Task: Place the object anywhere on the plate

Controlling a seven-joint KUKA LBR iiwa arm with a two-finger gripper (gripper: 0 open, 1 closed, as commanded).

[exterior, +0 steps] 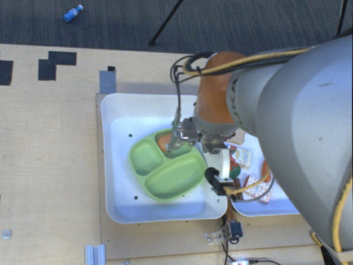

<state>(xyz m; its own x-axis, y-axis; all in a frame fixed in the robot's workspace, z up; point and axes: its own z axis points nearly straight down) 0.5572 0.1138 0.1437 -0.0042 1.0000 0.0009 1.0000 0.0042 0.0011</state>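
Note:
A green divided plate (168,173) lies in the left white bin (118,148). A small orange object (162,142) rests in the plate's far small compartment. My gripper (177,139) hangs right over that compartment, just to the right of the orange object and close to it. The wrist hides part of the compartment, and I cannot see whether the object is between the jaws or just lying beside them. The grey arm with its orange band (220,93) comes in from the right and covers the bin's far right corner.
The right bin (276,206) holds several small things next to the arm: a red and white packet (242,157), a green piece (235,173) and an orange-red item (266,175). A blue object (72,13) lies on the dark floor beyond the bench.

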